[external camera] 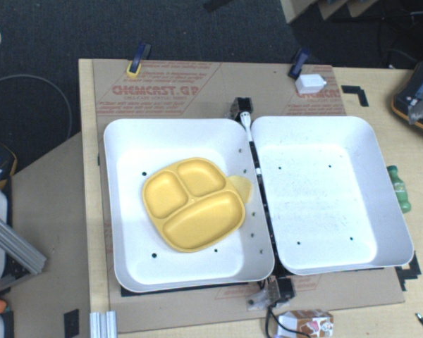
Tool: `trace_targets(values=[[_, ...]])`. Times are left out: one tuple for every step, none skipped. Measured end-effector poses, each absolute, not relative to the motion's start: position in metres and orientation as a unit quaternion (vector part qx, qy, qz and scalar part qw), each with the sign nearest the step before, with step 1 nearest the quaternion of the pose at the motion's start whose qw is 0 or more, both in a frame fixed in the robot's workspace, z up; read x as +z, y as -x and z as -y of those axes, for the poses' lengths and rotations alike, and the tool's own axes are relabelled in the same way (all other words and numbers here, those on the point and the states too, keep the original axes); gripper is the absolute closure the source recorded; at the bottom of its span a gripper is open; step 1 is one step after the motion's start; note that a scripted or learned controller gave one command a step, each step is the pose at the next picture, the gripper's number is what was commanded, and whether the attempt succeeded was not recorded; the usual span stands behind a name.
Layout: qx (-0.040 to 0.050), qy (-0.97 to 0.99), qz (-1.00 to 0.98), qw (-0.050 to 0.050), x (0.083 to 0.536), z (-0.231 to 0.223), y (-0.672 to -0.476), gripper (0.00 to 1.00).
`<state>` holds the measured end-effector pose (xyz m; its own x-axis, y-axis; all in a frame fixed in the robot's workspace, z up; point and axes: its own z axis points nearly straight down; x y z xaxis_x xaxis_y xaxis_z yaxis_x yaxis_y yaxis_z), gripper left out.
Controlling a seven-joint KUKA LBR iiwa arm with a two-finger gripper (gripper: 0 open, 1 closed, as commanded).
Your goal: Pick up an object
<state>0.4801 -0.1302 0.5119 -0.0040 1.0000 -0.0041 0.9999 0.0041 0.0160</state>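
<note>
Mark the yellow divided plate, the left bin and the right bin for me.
yellow divided plate (194, 213), camera view, its large compartment.
left bin (127, 146), camera view, bare floor near the far corner.
right bin (317, 196), camera view, bare floor.

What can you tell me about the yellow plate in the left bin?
The yellow plate looks like smooth moulded plastic, with three compartments: two small ones toward the far side and one large one nearer the camera. It lies flat, right side up and turned at an angle on the floor of the left bin. A small yellow tab pokes out at its right edge.

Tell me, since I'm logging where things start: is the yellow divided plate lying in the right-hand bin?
No, the yellow divided plate lies in the left bin, beside the right bin.
</note>
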Motion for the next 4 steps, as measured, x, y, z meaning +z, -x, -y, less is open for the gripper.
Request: trace_targets(values=[[0.0014, -0.707, -0.707, 0.004, 0.516, 0.131, -0.480, 1.00], [-0.0028, -0.708, -0.707, -0.004, 0.414, 0.134, -0.479, 1.00], [-0.0009, -0.703, -0.711, -0.003, 0.372, 0.016, -0.513, 1.00], [0.0014, -0.706, -0.708, 0.001, 0.409, -0.042, -0.482, 1.00]])
